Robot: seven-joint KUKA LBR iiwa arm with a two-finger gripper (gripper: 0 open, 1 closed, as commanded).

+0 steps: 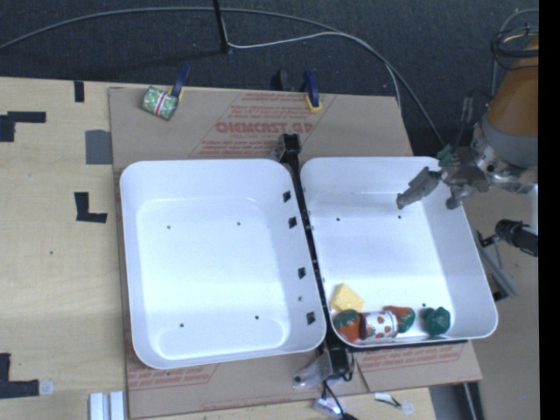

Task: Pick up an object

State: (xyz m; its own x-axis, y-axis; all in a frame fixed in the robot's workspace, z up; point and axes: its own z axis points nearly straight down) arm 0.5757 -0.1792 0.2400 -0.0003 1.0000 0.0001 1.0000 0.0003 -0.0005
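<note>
A: Brown bench board (262, 125) on dark floor, two white bins side by side mid-frame. Left bin (140, 234) bare white. Right bin (455, 243) with everything piled along the lower edge.

B: Contents?

A: Yellow block (347, 298), red-and-green piece (349, 325), white-and-red can-like item (382, 324) lying flat, green lump (437, 320). First three touching or nearly so; green lump just beside, at the lower right corner. Small green-patterned box (159, 102) off the bins, upper left of the board.

B: Gripper?

A: Gripper (427, 189) at right of frame, over the upper right part of the right bin. Fingers (413, 192) spread, nothing between them. Well apart from the pile.

B: Step?

A: Looks like approach, pre-grasp. Nothing picked yet.

B: Next move?

A: Probably: travel toward lower frame, line up over one target, descend, close. Green lump likely the easiest, most separated, though close to the bin wall, so finger clearance on that side tight. Can-like item wedged against neighbours, risk of catching two or pushing instead of pinching. Yellow block near the centre divider (302, 234), similar wall problem.

B: Height above bin floor?

A: Cannot tell from the slant.
</note>
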